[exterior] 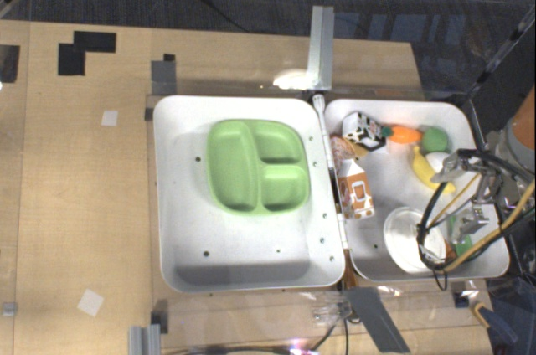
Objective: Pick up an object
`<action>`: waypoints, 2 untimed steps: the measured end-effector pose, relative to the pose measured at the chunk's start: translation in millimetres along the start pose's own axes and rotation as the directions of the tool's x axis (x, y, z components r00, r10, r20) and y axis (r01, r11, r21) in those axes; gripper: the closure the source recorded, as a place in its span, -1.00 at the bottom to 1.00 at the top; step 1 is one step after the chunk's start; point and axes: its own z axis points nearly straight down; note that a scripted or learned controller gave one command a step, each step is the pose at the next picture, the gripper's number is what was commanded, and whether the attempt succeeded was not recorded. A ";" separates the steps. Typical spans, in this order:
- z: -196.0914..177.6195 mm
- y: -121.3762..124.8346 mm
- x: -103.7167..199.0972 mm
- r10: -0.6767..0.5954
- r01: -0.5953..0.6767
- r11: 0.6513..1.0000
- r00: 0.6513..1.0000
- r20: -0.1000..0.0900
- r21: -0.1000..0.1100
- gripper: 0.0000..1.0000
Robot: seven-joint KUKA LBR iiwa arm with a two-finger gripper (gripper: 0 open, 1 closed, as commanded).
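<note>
Camera view: landmark is the centre divider [328, 177] between the two white bins. Left of it, the left bin [180, 261] carries one green sectioned tray [255, 165], with bare white floor all round it, widest toward the near wall. Right of the divider, the right bin [494, 261] is crowded: an orange-and-white carton [357, 192] just beside the divider, a black-and-white toy [362, 130] at the far end, an orange carrot [405, 135], a green piece [435, 140], a banana [424, 167], and a white bowl [408, 238] nearer. Tool [469, 215] sits over that bin's right side behind looped cables [440, 215]; cannot tell its state. Arm is cut off at the frame edge. Worktop [75, 203] far left of the divider is open.
</note>
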 end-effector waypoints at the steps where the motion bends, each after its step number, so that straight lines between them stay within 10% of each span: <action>1: 106.0 -0.8 -53.2 -0.243 0.243 0.970 0.970 0.020 0.009 -1.00; 2: 119.2 44.8 -80.2 -0.379 0.378 0.926 0.925 0.013 0.007 -1.00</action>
